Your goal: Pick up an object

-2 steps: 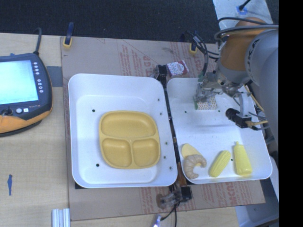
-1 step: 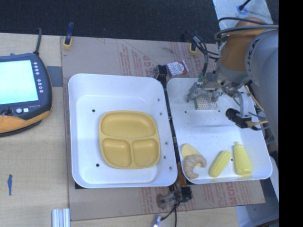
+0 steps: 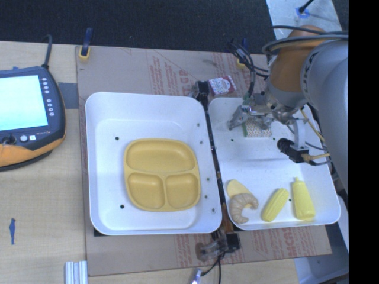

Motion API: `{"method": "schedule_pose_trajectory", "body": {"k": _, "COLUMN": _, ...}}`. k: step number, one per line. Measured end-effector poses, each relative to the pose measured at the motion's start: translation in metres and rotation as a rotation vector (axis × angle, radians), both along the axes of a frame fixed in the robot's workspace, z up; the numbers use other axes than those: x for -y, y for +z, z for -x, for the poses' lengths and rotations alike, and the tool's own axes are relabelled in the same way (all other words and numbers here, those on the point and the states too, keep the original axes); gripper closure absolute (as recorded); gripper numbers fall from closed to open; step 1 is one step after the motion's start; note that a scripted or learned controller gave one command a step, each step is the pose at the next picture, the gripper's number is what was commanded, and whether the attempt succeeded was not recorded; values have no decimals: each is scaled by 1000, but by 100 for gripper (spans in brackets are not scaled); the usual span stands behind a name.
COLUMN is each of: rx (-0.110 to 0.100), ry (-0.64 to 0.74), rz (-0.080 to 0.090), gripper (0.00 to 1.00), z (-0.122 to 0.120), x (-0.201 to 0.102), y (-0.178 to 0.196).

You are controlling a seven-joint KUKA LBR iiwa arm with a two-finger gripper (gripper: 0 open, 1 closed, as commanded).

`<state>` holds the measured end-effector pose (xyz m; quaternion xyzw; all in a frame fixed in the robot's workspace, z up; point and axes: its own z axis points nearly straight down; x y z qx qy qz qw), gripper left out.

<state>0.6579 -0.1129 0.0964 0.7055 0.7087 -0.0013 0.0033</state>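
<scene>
My gripper (image 3: pixel 251 120) hangs low over the far end of the right bin (image 3: pixel 260 158), below the grey arm with its orange band (image 3: pixel 293 70). A small speckled beige piece (image 3: pixel 256 130) sits right under it; whether it is held is unclear. Along that bin's near edge lie a tan croissant (image 3: pixel 242 207), a pale yellow piece (image 3: pixel 237 188) touching it, a corn cob (image 3: pixel 275 205) and a yellow bottle (image 3: pixel 302 199). All of these lie well clear of the gripper, toward the front.
The left bin (image 3: pixel 106 158) holds a yellow divided plate (image 3: pixel 161 174). A black cable clip (image 3: pixel 293 151) hangs over the right bin's middle right. A teach pendant (image 3: pixel 26 114) lies at the bench's left. A small packet (image 3: pixel 220 86) sits behind the bins.
</scene>
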Motion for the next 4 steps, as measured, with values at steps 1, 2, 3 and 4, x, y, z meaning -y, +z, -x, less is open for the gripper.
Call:
{"method": "schedule_pose_trajectory", "body": {"k": 1, "rx": 1, "ry": 1, "rz": 1, "gripper": 100, "z": -1, "x": 1, "y": 12}}
{"method": "schedule_pose_trajectory", "body": {"k": 2, "rx": 1, "ry": 1, "rz": 1, "gripper": 0, "z": -1, "x": 1, "y": 12}}
{"method": "schedule_pose_trajectory", "body": {"k": 3, "rx": -1, "ry": -1, "rz": -3, "gripper": 0, "z": 0, "x": 2, "y": 0}}
{"method": "schedule_pose_trajectory", "body": {"k": 4, "rx": 1, "ry": 0, "rz": -2, "gripper": 100, "z": -1, "x": 3, "y": 12}}
